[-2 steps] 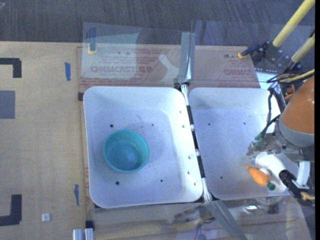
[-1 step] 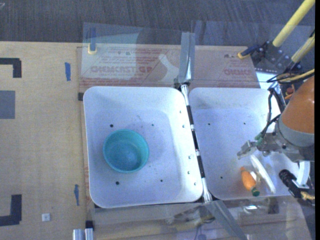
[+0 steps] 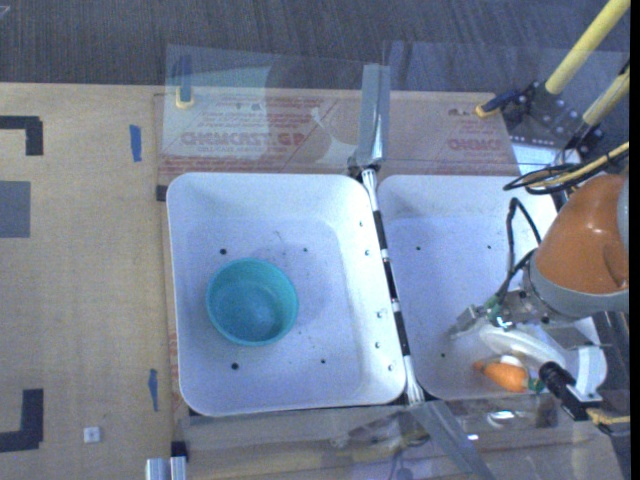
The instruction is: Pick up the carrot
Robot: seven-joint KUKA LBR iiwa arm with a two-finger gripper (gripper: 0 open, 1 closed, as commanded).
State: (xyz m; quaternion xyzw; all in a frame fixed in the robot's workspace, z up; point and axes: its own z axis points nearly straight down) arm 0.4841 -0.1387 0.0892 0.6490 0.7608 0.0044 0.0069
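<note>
While the gripper [image 3: 497, 315] hangs low over one white bin [image 3: 440, 238], the contents stand as follows.

Item 1, task object: carrot [image 3: 503, 374]. Small, orange, with a trace of green at one end. It lies flat on the floor of the bin under the gripper, just beside the tool on the side toward the bench front and close to that bin's front wall. It is not in the tool's grasp.

Item 2, tool: two-finger gripper on the grey arm [image 3: 585, 248] with the orange band. Whether it is spread or pressed together cannot be told from this angle.

Item 3: teal bowl [image 3: 251, 301]. Upright, well apart from the tool, in the neighbouring bin [image 3: 260, 203] across the dividing rims. No bearing on the pick.

Handling estimate, carrot: probably a light toy piece, stiff, with a smooth, rounded, tapering skin that may roll or squirt out of a pinch. Best hold is judged to be across the thickest part of the body, jaws square to its long axis, away from the narrow tip and the green end. The nearby front wall leaves little room on that side.
</note>
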